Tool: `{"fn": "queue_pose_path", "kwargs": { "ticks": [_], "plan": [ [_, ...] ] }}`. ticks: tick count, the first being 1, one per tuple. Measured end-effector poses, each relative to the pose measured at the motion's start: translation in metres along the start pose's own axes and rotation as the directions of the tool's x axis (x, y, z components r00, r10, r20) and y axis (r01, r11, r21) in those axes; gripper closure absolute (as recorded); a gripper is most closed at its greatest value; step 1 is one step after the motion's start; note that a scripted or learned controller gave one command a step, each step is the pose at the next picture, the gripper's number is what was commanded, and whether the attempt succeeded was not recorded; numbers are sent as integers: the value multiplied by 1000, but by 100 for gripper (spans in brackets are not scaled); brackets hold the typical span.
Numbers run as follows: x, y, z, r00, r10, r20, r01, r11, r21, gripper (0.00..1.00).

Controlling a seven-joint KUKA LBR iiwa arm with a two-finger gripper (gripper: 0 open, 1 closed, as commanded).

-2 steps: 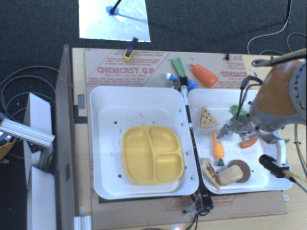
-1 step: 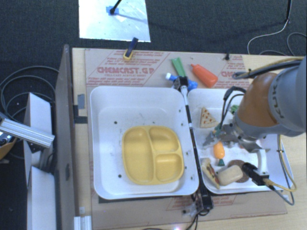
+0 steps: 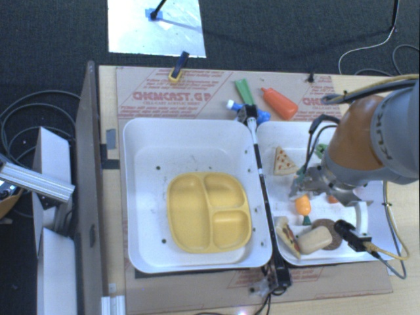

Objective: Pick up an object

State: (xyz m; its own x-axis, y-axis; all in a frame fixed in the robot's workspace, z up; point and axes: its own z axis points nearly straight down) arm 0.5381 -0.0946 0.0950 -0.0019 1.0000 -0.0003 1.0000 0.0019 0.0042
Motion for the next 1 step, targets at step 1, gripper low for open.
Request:
{"fn": "queue_pose_path", "kwargs": {
  "ticks": [1],
  "plan": [
    [75,57,-95,1000,-12,-3,12,1000,-11,100]
  ]
}}
